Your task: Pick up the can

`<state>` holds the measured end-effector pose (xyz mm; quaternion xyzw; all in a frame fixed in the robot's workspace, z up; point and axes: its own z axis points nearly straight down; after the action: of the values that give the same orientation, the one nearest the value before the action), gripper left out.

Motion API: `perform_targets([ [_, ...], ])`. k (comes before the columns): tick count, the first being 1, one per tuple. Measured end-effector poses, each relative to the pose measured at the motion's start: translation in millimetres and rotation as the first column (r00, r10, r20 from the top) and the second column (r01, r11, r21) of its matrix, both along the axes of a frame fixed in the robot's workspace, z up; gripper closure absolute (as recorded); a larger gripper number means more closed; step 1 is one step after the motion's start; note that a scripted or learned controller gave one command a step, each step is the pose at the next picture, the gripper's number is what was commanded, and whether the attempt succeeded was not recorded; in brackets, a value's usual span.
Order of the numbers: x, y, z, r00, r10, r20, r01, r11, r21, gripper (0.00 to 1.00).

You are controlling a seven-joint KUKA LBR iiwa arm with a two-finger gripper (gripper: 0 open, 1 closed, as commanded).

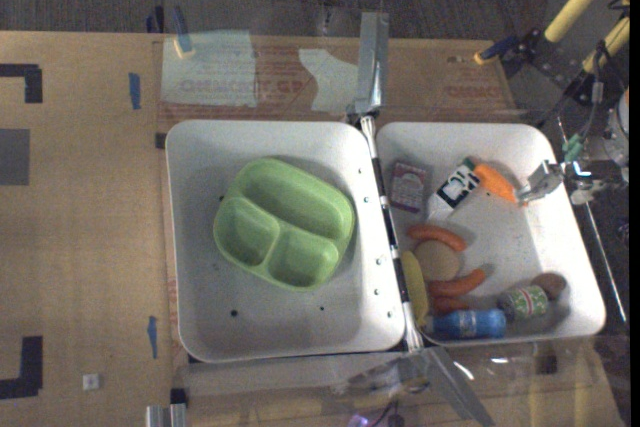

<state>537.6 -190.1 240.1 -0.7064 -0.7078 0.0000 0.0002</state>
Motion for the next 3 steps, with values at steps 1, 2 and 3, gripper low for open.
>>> perform_targets([
  [1, -37, -19, -122, 0.999, -0.049, -0.001, 0.049, 0.999, 0.000, 0.00],
  [2, -54, -18, -154, 1.000, 0.019, 0.003, -0.020, 1.000, 0.013, 0.00],
  [3, -54, -19, -154, 1.000, 0.019, 0.003, -0.019, 1.000, 0.013, 0.00],
])
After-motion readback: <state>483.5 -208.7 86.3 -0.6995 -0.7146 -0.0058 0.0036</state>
